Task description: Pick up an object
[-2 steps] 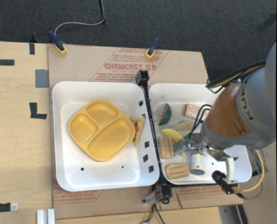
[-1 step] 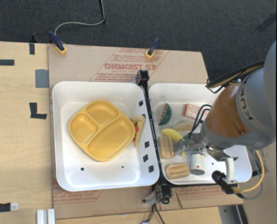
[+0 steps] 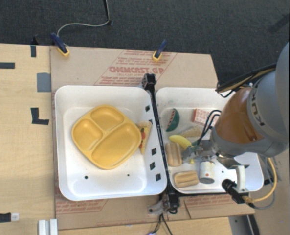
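Nearest you in the right bin [image 3: 255, 182], a small bread roll [image 3: 186, 178] lies flat: light, firm-looking toy food, best pinched across its short width. Just behind it the gripper [image 3: 197, 153] hangs low among a banana [image 3: 180, 141] and another bread piece [image 3: 173, 154]; you cannot tell its grip state. Farther off, a watermelon slice [image 3: 172, 120].

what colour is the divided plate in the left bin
Yellow all over; the divided plate shows plainly in the camera view.
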Action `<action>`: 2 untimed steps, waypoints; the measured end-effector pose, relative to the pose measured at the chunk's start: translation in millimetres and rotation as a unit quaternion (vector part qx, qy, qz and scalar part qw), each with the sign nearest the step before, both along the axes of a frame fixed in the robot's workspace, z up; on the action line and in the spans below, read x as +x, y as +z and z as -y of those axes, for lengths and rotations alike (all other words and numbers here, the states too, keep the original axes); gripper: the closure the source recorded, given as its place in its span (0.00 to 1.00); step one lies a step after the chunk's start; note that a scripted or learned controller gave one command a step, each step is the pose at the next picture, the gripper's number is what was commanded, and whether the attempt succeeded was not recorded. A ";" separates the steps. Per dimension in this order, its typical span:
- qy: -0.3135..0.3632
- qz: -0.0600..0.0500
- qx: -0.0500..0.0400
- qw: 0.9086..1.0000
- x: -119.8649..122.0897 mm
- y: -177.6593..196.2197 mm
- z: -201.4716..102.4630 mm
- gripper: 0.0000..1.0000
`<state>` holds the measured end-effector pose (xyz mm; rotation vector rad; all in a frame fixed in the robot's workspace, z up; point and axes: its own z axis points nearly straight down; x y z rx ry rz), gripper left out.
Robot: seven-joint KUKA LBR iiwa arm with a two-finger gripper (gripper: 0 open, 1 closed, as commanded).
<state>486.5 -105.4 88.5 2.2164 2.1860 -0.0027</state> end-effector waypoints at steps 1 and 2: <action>0.001 -0.001 0.002 1.000 0.2 -0.1 1.6 0.00; 0.000 -0.001 0.000 1.000 0.4 -0.1 0.1 0.00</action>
